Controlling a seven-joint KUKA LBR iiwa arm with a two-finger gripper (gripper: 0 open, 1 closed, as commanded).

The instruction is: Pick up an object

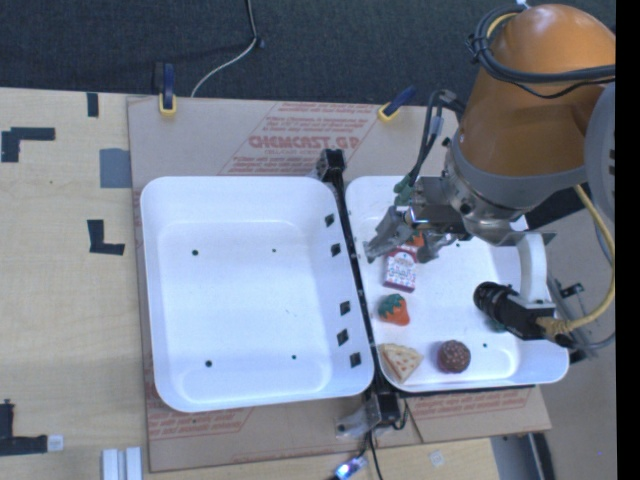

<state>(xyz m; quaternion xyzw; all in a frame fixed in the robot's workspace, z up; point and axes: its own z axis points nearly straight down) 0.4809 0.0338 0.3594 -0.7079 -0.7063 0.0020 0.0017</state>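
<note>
While the gripper (402, 240) hangs low over the left part of the right bin (500, 373), you should read this moment as the approach step, not yet the grasp. Just on its near side lies a small red and white box (401, 270). The box seems to rest flat on the bin floor, close to the left rim of that bin, and I judge it to be the chosen object.

Whether the gripper is released or clenched, you cannot tell from this slanted view, because the arm (540, 88) covers much of it. No object is seen held in it.

Three other things lie nearer in the same bin: an orange fruit (395, 310) just beside the box, a tan wedge (401, 362) in the near left corner, and a brown ball (454, 356) to the right of the wedge.

For the next move, you need the gripper centred over the box and lowered straight. Take care that it does not push the fruit or slide the box against the rim. If the box is thin, as it looks, the grasp must go low, almost to the floor.
</note>
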